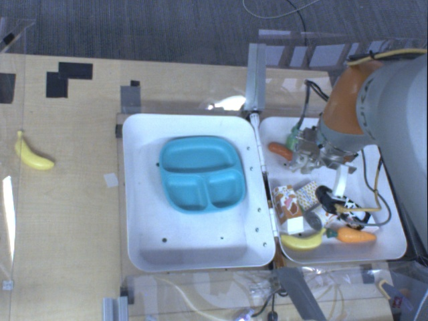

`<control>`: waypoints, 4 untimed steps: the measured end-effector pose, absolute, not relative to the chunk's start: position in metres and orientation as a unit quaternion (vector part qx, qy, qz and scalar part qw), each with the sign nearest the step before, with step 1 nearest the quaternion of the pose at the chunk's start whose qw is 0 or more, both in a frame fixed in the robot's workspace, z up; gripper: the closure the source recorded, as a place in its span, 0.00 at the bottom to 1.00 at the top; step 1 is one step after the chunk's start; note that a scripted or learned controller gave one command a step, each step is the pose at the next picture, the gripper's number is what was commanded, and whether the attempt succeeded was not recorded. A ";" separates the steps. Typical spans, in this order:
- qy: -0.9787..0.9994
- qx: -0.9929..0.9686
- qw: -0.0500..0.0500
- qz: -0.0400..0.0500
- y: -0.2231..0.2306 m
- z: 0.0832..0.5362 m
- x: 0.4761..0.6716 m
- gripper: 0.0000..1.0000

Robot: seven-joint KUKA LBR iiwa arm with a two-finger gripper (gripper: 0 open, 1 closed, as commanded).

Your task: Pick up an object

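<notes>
My gripper point(303, 162) hangs low over the back part of the right bin point(394, 246), reaching in from the right. Just left of it lies a red-orange sausage-shaped piece point(279, 150), and a small green thing point(293, 139) sits close behind it. Nearer the front of that bin are two patterned packets point(287, 202) point(309, 192), a grey piece point(313, 218), a yellow banana point(302, 241) and an orange carrot point(354, 235). I see nothing held in the gripper.
The left bin point(144, 179) holds a blue divided tray point(200, 182). A second banana point(32, 155) lies on the bench far to the left. A metal post point(256, 79) stands behind the divider between the bins.
</notes>
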State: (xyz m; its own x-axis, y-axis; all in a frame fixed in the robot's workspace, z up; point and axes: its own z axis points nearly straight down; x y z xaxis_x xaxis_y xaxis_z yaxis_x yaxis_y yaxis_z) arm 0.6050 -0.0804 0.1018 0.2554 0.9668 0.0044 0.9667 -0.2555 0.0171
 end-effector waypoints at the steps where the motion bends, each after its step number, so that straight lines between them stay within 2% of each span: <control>1: 0.677 0.736 0.002 0.002 -0.077 0.186 0.613 1.00; 2: 0.677 0.736 0.002 0.001 -0.077 0.186 0.613 0.00; 3: 0.662 0.750 0.004 0.004 -0.091 0.089 0.615 0.00; 4: 0.706 0.708 0.003 0.002 -0.052 0.187 0.652 0.00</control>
State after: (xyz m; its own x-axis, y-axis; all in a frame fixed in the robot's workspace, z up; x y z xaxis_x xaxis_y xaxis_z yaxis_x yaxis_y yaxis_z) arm 0.6520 -0.0522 0.1870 0.0022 1.0000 -0.0007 1.0000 -0.0022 0.0073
